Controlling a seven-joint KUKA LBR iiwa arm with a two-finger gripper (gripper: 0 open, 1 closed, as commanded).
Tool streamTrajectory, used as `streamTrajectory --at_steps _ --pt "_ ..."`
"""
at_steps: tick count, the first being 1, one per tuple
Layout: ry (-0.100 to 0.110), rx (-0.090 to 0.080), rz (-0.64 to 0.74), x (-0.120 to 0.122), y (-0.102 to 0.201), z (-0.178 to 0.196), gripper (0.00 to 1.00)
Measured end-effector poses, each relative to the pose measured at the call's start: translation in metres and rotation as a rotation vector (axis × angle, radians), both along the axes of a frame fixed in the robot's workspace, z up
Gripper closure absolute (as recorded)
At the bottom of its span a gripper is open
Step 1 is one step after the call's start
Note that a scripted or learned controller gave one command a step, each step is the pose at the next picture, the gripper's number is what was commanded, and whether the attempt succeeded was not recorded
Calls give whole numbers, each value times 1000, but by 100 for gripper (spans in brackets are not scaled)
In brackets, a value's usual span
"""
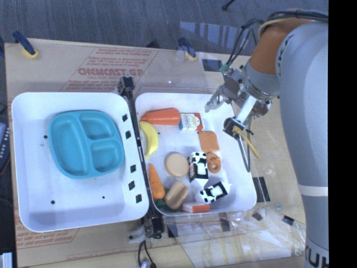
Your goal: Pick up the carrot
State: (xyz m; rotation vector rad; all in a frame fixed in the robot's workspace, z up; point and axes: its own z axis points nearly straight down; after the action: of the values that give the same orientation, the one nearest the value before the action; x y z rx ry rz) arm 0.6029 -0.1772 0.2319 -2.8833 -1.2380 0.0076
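You had the grey arm with its orange band point(290, 66) reaching in from the right, over the far right corner of the right-hand shallow white bin point(245, 175). The left-hand white bin point(28, 166) carried just a blue divided plastic plate point(86, 143) and played no part.

The two-finger gripper point(216, 101) hung just inside that far right corner. You could not tell from this slant whether it was spread or closed, and nothing showed in its grip.

The small tapered orange carrot point(156, 181) lay hard against the right bin's left wall, close to the near left corner. From the gripper it sat almost the whole diagonal of the bin away, toward the near edge and the left wall. Its long axis ran roughly along that wall, far to near, with a slight slant.

My judgement was that you needed to close across the carrot's width, at right angles to the wall, and the wall left little room on that side. A tan bread roll point(175, 194) crowded its near end and a yellow banana point(148, 138) sat just beyond its far end. A longer orange-red sausage-shaped piece point(160, 116) by the far edge was an easy look-alike.
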Motion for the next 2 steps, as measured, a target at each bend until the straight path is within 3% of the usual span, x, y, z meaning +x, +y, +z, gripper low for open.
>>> streamTrajectory --at_steps 1,2 --pt "-3 0 189 -13 19 88 0" --pt "-3 -3 509 -21 -8 181 0"
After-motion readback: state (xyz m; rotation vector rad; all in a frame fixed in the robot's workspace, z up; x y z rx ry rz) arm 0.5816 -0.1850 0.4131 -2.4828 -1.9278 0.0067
